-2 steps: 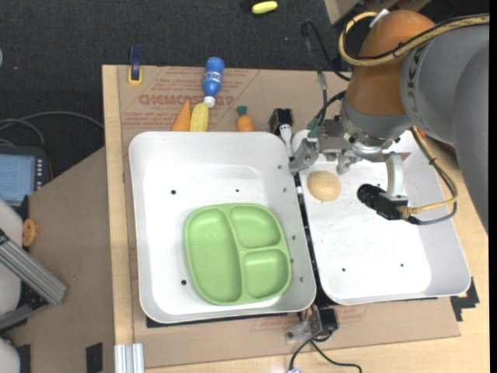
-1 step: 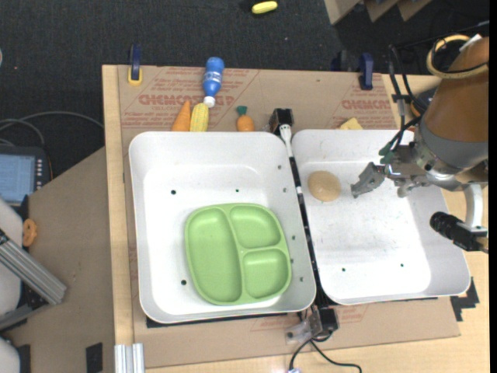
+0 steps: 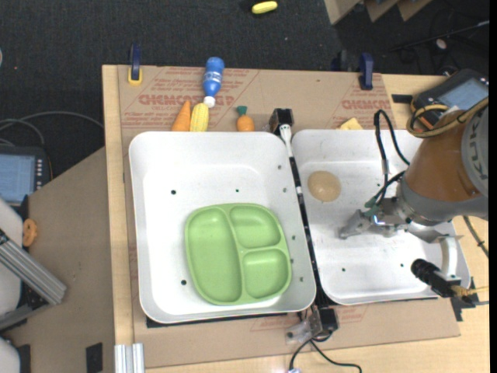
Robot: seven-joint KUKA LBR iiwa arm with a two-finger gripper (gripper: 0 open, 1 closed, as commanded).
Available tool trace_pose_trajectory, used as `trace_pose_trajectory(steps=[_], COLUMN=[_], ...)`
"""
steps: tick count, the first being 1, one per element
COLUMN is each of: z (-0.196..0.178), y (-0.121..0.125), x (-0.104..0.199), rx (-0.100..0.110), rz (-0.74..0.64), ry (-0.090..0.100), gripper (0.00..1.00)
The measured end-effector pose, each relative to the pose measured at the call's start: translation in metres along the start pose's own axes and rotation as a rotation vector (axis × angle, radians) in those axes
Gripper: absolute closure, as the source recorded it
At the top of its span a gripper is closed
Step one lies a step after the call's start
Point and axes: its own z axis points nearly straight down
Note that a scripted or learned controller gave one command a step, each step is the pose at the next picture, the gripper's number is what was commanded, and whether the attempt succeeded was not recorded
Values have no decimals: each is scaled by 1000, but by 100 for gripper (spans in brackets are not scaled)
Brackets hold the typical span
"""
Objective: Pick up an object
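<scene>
Gripper fingers are spreading apart just below the tan round object, so you're lining up its grasp.

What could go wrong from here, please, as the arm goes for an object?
The end effector sits low in the right bin, below the tan round object and apart from it, so closing here would likely grab nothing. That object looks rounded and may roll away if nudged.

Gripper low in the right bin, near a tan round object
</scene>
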Motion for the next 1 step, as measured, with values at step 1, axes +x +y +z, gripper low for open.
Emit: trace_pose_trajectory(steps=[1], z=[-5], y=[37], x=[51], rx=[-9], rz=[-11], ry=[0], gripper=[0])
